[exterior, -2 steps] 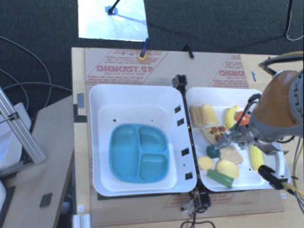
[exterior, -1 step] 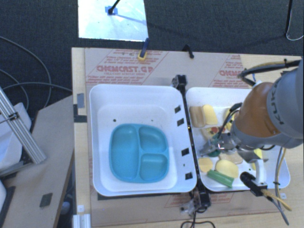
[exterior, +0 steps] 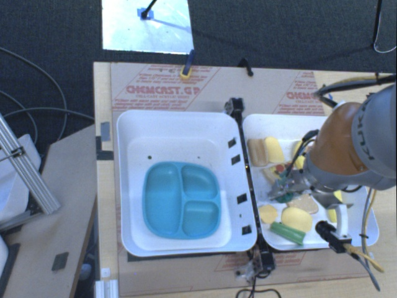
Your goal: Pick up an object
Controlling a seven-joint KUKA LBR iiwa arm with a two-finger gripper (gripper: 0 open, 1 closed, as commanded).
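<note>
The right bin [exterior: 366, 231] holds several toy foods. A tan bread piece [exterior: 257, 151] and a pale yellow block [exterior: 273, 148] lie at its back left. A yellow lemon [exterior: 297, 218], a small yellow round piece [exterior: 268, 213] and a green cucumber [exterior: 287, 231] lie at the front. A flat tan piece [exterior: 306, 203] sits just right of the gripper. My gripper [exterior: 281, 189] hangs low over the bin's left middle, above the small items there. The arm hides what lies under the wrist.
A blue divided plate [exterior: 182, 199] rests in the left bin [exterior: 133, 135]. The dividing wall between the bins [exterior: 246, 185] runs just left of the gripper. A yellow piece [exterior: 338, 197] peeks out beneath the arm at the right.
</note>
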